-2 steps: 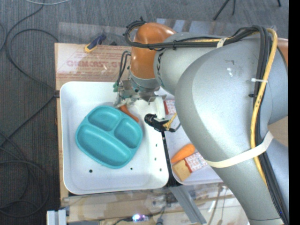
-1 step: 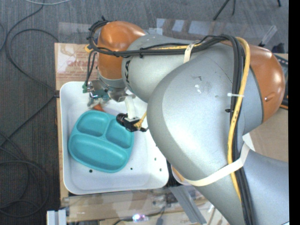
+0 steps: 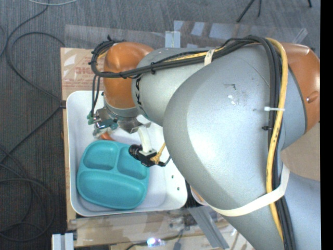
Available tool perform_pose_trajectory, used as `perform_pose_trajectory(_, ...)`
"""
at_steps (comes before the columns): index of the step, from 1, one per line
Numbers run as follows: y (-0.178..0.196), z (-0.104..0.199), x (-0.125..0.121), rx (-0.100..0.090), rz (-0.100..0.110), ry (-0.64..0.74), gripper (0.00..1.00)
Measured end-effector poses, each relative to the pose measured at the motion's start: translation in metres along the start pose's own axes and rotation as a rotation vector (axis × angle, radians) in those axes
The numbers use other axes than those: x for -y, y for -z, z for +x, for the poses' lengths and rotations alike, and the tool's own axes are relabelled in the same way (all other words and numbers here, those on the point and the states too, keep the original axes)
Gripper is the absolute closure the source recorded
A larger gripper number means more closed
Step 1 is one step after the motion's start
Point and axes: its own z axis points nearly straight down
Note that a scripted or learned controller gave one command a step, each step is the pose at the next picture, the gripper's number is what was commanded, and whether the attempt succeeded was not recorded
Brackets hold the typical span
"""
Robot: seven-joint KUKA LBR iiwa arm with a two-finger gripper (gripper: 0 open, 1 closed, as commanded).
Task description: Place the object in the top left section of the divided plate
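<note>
Gripper: the gripper point(image 3: 106, 125) hangs low over the upper part of the left bin, under the orange wrist band; its dark and teal parts show, but the wrist hides how they stand, so whether it is spread or closed I cannot tell.
Object: a small orange-red thing point(image 3: 105, 135) peeks out at 6 o'clock from the gripper, just at its lower edge; too little of it shows to name it or to say whether it is gripped or lies on the bin floor.
Plate: a teal divided plate point(image 3: 112, 176) lies flat in the bin at 6 o'clock from the gripper, two smaller sections along its top and one wide section below. The orange-red thing sits just above the plate's top left section, at its rim.
Bin: the white bin point(image 3: 73, 139) bears the plate in its lower half.
Arm: the grey arm point(image 3: 229, 113) comes in from 3 o'clock and covers most of the right side, black cables point(image 3: 182, 56) strapped along it.
Floor: dark carpet point(image 3: 31, 61) with loose black cords at 9 o'clock.
</note>
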Motion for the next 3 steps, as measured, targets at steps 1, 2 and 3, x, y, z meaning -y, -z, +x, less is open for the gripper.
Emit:
perform_pose_trajectory(1,0.046,-0.001,0.128,-0.009,0.011,0.09,1.0)
perform_pose_trajectory(2,-0.007,-0.047,0.142,-0.013,0.008,-0.237,1.0)
perform_pose_trajectory(3,0.179,-0.116,0.162,-0.004,0.016,-0.099,1.0)
